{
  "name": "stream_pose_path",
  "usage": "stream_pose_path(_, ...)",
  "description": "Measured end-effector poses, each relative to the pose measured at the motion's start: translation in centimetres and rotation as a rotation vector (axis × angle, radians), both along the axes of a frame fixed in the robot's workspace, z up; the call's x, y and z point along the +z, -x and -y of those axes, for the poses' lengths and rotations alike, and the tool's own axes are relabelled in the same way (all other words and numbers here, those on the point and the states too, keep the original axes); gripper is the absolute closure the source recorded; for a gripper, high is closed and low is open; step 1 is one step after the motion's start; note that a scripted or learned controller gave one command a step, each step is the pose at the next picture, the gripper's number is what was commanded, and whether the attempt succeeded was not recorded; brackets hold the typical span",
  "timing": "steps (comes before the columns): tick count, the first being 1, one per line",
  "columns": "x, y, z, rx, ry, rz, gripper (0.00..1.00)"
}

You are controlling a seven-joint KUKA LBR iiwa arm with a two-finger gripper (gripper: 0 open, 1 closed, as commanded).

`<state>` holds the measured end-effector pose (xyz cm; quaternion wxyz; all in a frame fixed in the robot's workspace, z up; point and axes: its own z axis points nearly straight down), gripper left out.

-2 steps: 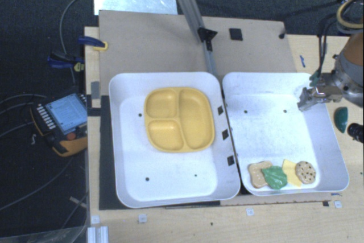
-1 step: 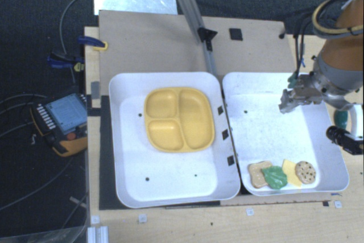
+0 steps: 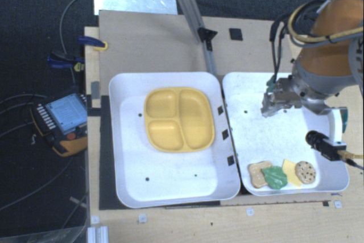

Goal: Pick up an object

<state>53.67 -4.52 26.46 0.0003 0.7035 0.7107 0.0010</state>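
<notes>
**Q:** What does the bench carry?

**A:** Two shallow white bins side by side. The left bin (image 3: 170, 179) holds a yellow divided plate (image 3: 179, 119) with three compartments, lying flat in its upper half. The right bin (image 3: 250, 134) holds four small food items in a row along its near edge: a slice of toast (image 3: 259, 173), a green leafy piece (image 3: 276, 177), a yellow wedge (image 3: 292, 172) and a round cookie (image 3: 306, 172). The green piece overlaps the toast and touches the wedge.

**Q:** Where is the arm?

**A:** It reaches in from the right, its orange band above the wrist. The gripper (image 3: 273, 105) hangs over the upper part of the right bin, well apart from the food items.

**Q:** Is the gripper released or clenched?

**A:** That cannot be told; the tip is a grey blur against the white bin floor. Nothing is seen held in it.
</notes>
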Motion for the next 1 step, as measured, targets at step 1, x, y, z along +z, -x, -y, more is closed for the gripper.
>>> stream_pose_path(1, -0.62, 1.37, -4.77, -0.001, 0.0, -0.002, 1.0)
